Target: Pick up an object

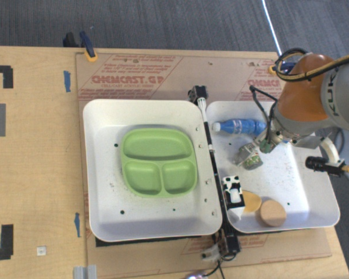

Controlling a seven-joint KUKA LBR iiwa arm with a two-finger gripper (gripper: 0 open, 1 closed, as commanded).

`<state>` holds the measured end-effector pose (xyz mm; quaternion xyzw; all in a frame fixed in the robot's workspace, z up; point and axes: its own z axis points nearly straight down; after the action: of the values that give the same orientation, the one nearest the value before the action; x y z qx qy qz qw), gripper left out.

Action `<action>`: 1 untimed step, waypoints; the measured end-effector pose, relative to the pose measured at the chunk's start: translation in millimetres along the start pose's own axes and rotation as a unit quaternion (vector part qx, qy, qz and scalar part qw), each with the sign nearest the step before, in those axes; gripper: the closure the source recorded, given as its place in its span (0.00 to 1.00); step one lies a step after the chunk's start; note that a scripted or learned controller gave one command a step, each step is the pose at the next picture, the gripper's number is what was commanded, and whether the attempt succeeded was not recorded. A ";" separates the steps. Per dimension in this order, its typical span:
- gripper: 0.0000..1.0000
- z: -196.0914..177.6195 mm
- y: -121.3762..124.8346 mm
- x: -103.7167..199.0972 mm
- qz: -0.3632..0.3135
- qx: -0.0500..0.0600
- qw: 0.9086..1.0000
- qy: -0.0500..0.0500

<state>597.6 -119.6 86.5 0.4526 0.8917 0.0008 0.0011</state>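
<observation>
We see a small crumpled greenish-grey object (pixel 250 156) lying on the floor of the right bin (pixel 314 214), roughly at that bin's middle, a little toward its 10 o'clock side. The gripper (pixel 266 143) sits just at the object's 1 o'clock, so close that its tip seems to touch the object's upper edge, but we cannot tell from this slant whether anything lies between the fingers, nor whether they are apart or together. The arm (pixel 305 95), with its orange band, reaches in from 3 o'clock above the bin's upper right corner.

At the object's 11 o'clock, near the bin's top wall, we find a blue-labelled plastic bottle (pixel 239 126) lying on its side. At its 7 o'clock, against the divider between the bins, lies a small black-and-white item (pixel 233 190). Toward 5 o'clock, near the bin's lower wall, rest a flat tan disc (pixel 250 202) and, just beside it, a round wooden cylinder (pixel 273 212).

The left bin (pixel 104 173) holds a green compartment tray (pixel 159 161) with three sections, lying flat at its centre, well apart from the gripper.
</observation>
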 end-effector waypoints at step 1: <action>0.00 0.2 13.1 11.5 0.043 -0.001 0.999 -0.001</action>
<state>601.4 -102.6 86.3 0.4905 0.8715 0.0009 0.0022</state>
